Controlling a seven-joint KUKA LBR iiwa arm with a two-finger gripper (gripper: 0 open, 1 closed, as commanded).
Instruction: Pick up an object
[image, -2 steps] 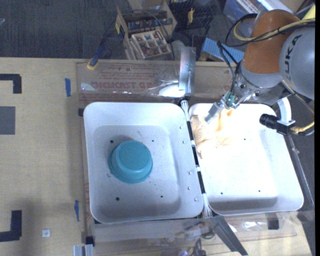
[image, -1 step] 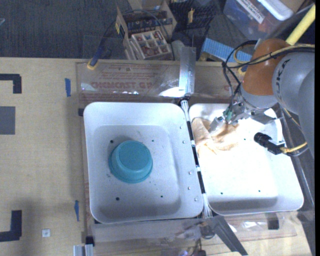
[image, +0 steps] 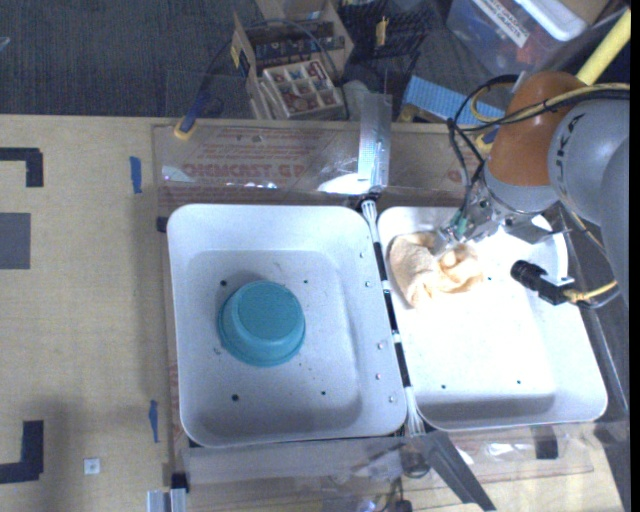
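1. Scene: two white bins sit side by side. The left bin (image: 200, 400) holds a blue bowl (image: 262, 321), upside down, near its centre. The right bin (image: 500, 390) holds a crumpled cream cloth (image: 432, 270) in its far left corner, close to the dividing wall.

2. Arm position: the gripper (image: 462, 232) is low over the upper right edge of the cloth, touching or just above it. The orange band (image: 525, 120) sits directly behind it.

3. Claw state: cannot be told from this view; the wrist hides the tip, and no fabric is visibly pinched.

4. Step in hand, as judged: closing on the cloth.

5. Technique: descend onto a raised fold, not a flat margin, so the claw gathers several layers. Close fully before lifting.

6. Lift vertically and slowly; the cloth lies near the bin wall and may drag against it.

7. Risk: a thin edge grip is likely to slip. Verify fabric hangs from the claw before moving on.
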